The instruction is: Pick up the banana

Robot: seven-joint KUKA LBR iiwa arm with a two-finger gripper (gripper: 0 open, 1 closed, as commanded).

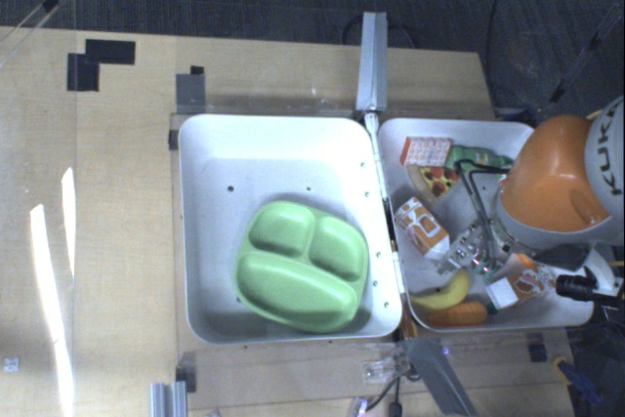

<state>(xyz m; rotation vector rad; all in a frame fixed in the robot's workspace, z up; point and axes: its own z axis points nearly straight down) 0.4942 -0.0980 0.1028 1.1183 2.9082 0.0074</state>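
The yellow banana (442,294) lies curved near the front edge of the right bin (576,315), with an orange sausage-shaped piece (461,312) touching it on the front side. My gripper (475,254) hangs low over the bin just behind and to the right of the banana's upper tip. Nothing shows in its grasp. The arm's orange band (555,176) covers the bin's right half.
A small orange-and-white carton (422,228) lies just left of the gripper. At the bin's back are a flat orange box (426,151), a pizza-slice toy (436,180) and a green item (485,157). A green divided plate (303,264) sits in the left bin (210,210).
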